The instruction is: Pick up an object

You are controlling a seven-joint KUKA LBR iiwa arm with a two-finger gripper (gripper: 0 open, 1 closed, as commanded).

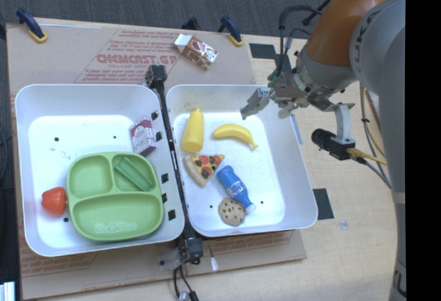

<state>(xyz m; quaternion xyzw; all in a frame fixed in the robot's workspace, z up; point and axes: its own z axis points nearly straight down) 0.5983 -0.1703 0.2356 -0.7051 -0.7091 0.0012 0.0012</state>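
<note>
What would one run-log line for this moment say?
hand: above right bin's far edge, holding nothing | nearest: banana | pick: not yet done

The right bin [293, 175] has bare floor along its right side and top edge. Its left half is crowded: mustard bottle [193, 130], banana [235, 134], pizza slice [204, 167], blue bottle [234, 188] and cookie [231, 212] lie near together.

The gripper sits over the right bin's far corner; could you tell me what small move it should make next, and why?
Probably a short move toward the banana and down. The gripper hangs above the right bin's upper right corner with nothing visibly between its fingers, and the banana is the closest object, lying apart from the yellow bottle and the pizza slice, so there is room around it.
</note>
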